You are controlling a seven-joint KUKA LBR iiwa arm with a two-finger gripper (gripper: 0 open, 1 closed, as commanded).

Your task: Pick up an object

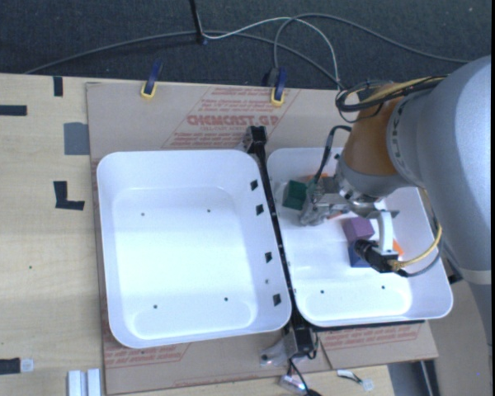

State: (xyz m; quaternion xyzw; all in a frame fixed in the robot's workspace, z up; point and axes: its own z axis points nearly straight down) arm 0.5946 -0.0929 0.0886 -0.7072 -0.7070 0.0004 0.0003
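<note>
The left bin (181, 246) offers open floor throughout. In the right bin (355, 304), the 6 o'clock half lies free; toward 12 o'clock a green block (295, 193), purple block (357, 228) and the arm (412, 139) crowd it.

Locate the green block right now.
The green block lies in the right bin, near its upper left corner by the divider, just left of the gripper.

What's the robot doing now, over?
Tool low in the right bin, grip state unclear. Green block just beside it, against the divider. Purple block and blue piece close by under the wrist. Nothing seen lifted.
</note>
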